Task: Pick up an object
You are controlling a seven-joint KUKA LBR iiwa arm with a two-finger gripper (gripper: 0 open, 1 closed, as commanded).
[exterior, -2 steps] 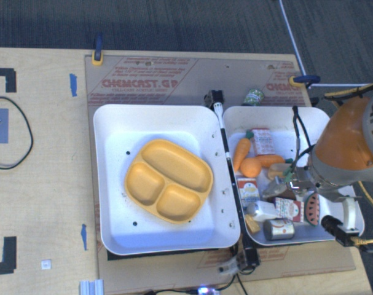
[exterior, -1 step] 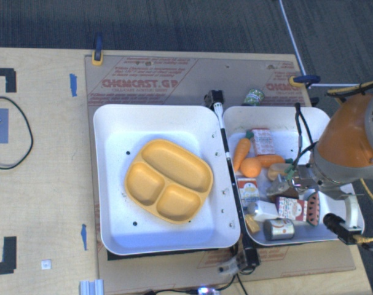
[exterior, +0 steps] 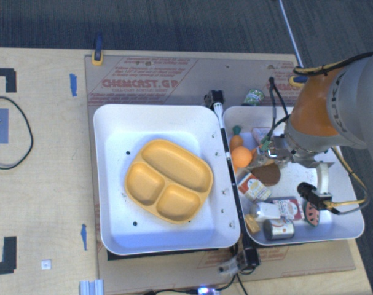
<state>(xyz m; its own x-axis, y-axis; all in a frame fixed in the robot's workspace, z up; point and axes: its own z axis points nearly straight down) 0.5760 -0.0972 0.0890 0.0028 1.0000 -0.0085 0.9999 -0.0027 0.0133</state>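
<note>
Pale plywood bench [exterior: 45, 183] carries two shallow white bins side by side, as one grey arm [exterior: 343, 112] with an orange band reaches in from the right over the right bin [exterior: 352, 226]. One yellow tray [exterior: 169, 180], moulded into three compartments, lies alone in the left bin [exterior: 112, 128]; every loose item sits in the right bin. The gripper [exterior: 269, 154] hangs low over that clutter, just above one brown lump [exterior: 267, 174] and near one orange ball [exterior: 241, 157]. Whether it is open or closed cannot be told from this angle, and nothing is seen held. By the look of it, the pick is at the approach stage, with the grasp not yet made. The next move likely calls for a clean descent onto a single item without nudging its close neighbours. Smaller goods, counted: one white carton with red print [exterior: 278, 209], one red-and-white pouch [exterior: 255, 189], one grey can [exterior: 278, 229], one watermelon-slice toy [exterior: 311, 214], one small orange piece [exterior: 236, 141] and one small green piece [exterior: 236, 129], the last two near the bin's left wall.
</note>
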